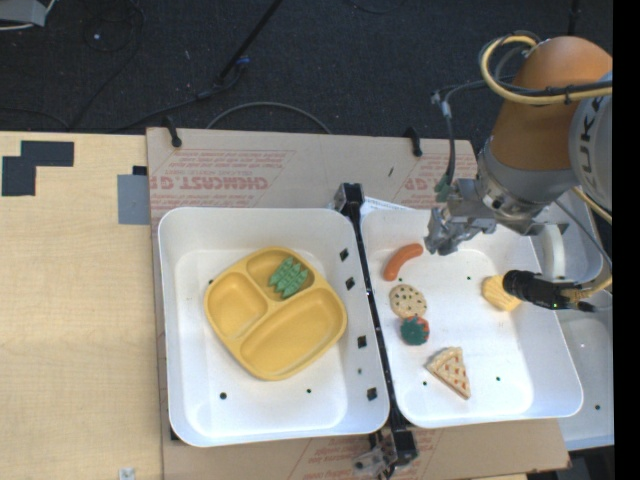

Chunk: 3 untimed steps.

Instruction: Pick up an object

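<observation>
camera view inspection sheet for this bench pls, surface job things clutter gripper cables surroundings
surface: two white bins, left bin and right bin, on cardboard.
job's things: right bin holds a toy sausage, cookie, strawberry, pizza slice and yellow piece.
clutter: yellow divided plate in the left bin, with green toy food in one compartment.
grippers: gripper above the right bin's far edge, beside the sausage; nothing seen between its fingers.
cables: yellow hose looped at the arm; dark cables on the floor.
surroundings: wooden bench, dark floor.
</observation>
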Motion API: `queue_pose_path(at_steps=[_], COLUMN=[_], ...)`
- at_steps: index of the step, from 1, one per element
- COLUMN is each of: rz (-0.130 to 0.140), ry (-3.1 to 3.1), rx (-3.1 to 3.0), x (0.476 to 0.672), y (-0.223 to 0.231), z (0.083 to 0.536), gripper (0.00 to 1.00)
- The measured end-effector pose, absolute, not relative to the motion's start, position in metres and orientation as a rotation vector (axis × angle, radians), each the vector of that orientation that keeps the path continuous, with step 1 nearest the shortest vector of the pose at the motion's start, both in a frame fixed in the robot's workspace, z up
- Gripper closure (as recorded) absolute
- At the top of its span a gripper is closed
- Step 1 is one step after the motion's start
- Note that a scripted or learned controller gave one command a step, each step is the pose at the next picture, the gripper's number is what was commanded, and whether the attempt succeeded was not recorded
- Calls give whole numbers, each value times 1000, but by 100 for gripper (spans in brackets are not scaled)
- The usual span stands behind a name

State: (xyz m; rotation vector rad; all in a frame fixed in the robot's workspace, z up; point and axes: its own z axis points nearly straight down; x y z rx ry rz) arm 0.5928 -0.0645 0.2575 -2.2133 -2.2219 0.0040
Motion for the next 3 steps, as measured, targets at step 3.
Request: queue_pose_path(at_steps=[3], rz=[6], ry=[-2223], rx=[-2212], x=[555], y=[95], z=[226], gripper=[100])
